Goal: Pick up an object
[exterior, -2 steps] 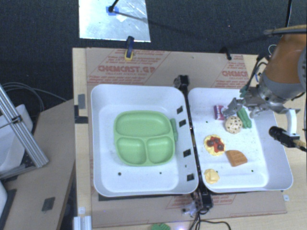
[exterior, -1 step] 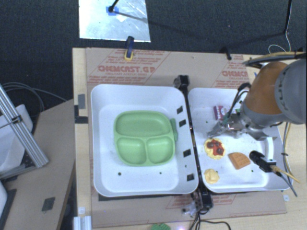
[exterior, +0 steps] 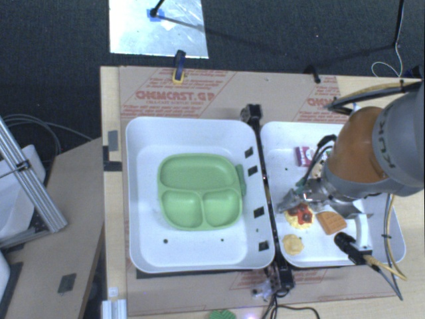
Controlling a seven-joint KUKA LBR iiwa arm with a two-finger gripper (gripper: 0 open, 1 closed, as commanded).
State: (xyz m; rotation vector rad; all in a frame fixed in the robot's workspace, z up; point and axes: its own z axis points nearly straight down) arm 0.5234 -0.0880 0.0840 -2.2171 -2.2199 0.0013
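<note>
camera view: the grey arm's two-finger gripper (exterior: 294, 201) hangs low in the right white bin (exterior: 282, 135); whether it is clenched or released cannot be told. a small red-and-orange toy (exterior: 302, 216) lies just beside its tip, toward five o'clock, with a tan wedge-shaped piece (exterior: 331, 222) at three o'clock of the toy
</note>
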